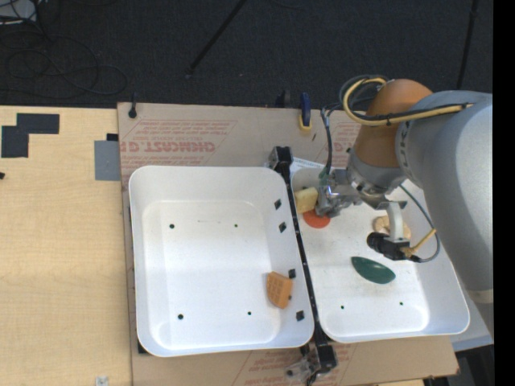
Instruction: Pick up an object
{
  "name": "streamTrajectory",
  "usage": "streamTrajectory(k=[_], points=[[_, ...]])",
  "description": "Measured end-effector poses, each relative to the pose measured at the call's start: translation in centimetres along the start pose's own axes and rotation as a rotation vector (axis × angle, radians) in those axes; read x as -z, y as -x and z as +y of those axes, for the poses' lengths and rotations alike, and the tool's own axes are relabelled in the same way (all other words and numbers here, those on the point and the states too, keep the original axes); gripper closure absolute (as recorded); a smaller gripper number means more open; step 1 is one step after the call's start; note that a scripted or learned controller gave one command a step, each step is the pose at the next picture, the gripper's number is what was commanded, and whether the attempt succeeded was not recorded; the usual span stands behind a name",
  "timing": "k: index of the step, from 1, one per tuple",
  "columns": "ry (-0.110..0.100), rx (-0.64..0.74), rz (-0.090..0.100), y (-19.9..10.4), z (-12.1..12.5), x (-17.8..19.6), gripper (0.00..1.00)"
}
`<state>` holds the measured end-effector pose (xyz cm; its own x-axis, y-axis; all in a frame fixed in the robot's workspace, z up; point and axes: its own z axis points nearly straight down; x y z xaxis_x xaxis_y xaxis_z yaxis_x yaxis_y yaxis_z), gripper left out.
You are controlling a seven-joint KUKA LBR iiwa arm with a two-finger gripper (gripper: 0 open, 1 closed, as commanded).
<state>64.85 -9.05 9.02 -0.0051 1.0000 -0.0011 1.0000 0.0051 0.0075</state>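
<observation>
Gripper point(328, 203) was down at the red object point(319, 220) in right bin point(451, 316); finger state indeterminate. Nothing lifted yet.

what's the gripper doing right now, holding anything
Gripper: low in the right bin, over the yellow piece and red piece; open or shut cannot be told, nor any hold.

A robotics lab: a grey industrial arm point(451, 167) with looped cables reaches over two white plastic bins point(209, 328) on a cardboard sheet point(201, 139) clamped to a pale wooden worktop point(56, 256), with loose cables point(48, 55) on dark carpet behind.
</observation>
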Motion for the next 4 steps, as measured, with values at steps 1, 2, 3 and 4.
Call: streamTrajectory(k=[1,2,3,4], points=[[-0.002,-0.007,0.000,3.0,-4.3,0.1,1.00],[0.000,-0.007,-0.001,2.9,-11.9,0.3,1.00],[0.001,-0.006,-0.004,12.7,-5.5,0.1,1.00],[-0.005,0.001,0.014,11.7,-5.5,0.3,0.00]])
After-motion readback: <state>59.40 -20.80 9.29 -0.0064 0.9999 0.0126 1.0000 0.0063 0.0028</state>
